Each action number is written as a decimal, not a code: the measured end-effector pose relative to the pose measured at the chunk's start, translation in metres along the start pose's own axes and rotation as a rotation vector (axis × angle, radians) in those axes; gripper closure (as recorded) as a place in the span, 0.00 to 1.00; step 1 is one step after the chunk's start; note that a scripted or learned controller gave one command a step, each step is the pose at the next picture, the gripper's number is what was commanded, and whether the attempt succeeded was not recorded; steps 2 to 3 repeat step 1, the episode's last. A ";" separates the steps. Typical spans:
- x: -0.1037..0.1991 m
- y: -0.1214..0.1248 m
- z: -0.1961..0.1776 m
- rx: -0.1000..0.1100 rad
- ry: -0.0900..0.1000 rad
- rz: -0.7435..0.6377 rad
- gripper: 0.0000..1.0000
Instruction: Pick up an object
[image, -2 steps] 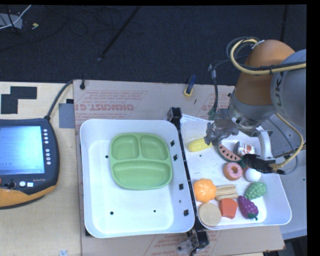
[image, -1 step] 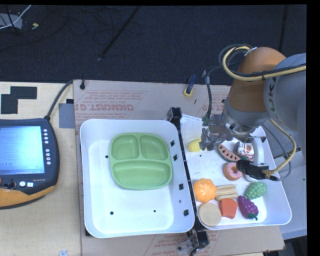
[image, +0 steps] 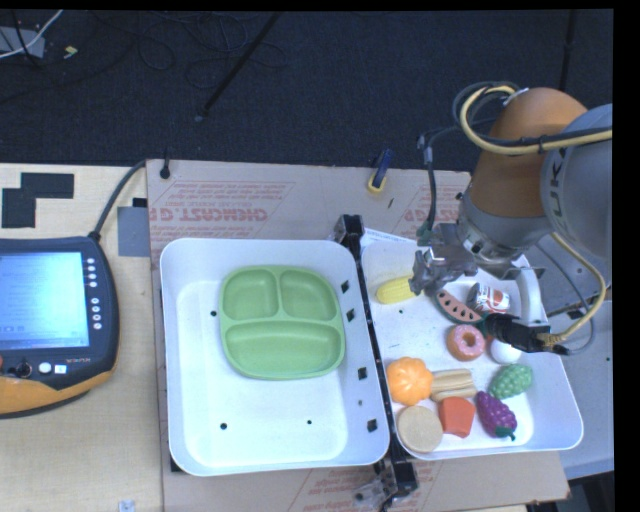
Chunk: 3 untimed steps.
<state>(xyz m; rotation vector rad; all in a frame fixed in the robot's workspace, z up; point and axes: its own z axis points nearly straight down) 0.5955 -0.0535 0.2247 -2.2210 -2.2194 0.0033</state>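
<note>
My tool hovers beside the yellow corn at the right bin's far left; I cannot tell its state. The corn looks light, stiff, slippery; grip across its middle.

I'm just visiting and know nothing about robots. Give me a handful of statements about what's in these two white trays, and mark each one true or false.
1. The green divided plate lies in the left bin. True.
2. The toy foods are gathered in the left bin. False: they sit in the right bin, among them a doughnut and purple grapes.
3. The gripper is over the right bin, near the yellow corn. True.
4. The orange pumpkin-like fruit rests on the green plate. False: it lies in the right bin, beside the divider between the bins.
5. A handheld screen device sits left of the bins. True.
</note>
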 end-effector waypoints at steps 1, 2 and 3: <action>0.009 -0.005 -0.013 0.000 0.001 -0.002 1.00; 0.009 -0.005 -0.013 0.000 0.001 -0.002 1.00; 0.009 -0.005 -0.013 0.000 0.001 -0.002 1.00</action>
